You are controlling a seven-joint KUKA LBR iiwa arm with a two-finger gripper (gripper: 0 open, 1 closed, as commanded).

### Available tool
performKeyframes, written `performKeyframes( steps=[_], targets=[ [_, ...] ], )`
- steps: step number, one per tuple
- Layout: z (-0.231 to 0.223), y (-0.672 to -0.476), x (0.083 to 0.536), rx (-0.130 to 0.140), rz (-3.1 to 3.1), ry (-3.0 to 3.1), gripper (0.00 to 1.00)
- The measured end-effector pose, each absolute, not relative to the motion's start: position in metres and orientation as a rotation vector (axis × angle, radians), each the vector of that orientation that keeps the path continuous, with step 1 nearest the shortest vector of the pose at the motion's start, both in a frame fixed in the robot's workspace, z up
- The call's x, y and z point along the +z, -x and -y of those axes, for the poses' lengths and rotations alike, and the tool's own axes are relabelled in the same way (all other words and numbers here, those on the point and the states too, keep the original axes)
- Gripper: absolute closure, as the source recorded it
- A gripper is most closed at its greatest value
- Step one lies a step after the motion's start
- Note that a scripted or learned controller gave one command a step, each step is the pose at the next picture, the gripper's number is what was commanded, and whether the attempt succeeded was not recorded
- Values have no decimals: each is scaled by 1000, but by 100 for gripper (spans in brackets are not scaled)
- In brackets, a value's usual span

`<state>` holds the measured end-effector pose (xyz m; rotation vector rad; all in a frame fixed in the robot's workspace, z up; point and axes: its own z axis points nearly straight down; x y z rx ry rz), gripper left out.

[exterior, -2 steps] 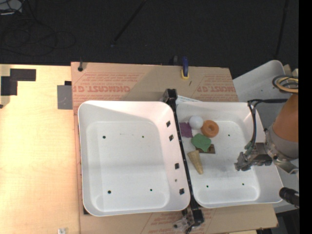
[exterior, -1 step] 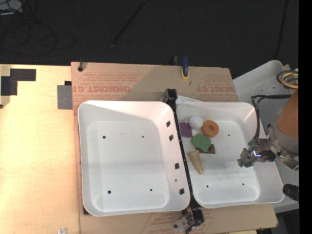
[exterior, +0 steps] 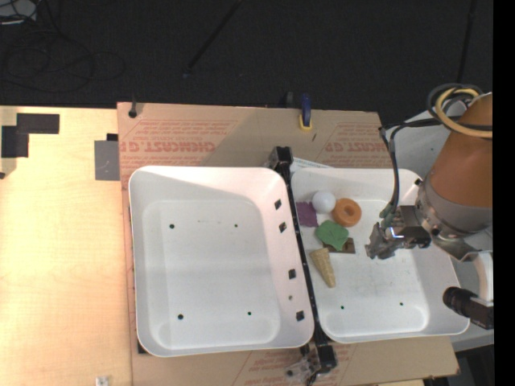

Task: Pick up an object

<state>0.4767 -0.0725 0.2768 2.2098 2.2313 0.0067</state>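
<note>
Five small objects cluster beyond my hand (exterior: 385, 244); its spread I cannot tell; best target is the isolated orange ring (exterior: 348, 211).

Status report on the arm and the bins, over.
End effector low over right bin, nothing seen in it. Green piece, orange ring, cone clustered to its left. Path clear.

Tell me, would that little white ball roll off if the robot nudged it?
Probably. The white ball looks round and smooth, so a push would likely send it rolling. The purple piece and orange ring beside it might stop it. Its size suggests it's light.
</note>
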Motion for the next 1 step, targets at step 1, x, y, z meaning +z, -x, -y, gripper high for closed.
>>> performKeyframes(
  steps=[1],
  targets=[
    [41, -476, 352, 5, -2225, -2214, 100]
  ],
)
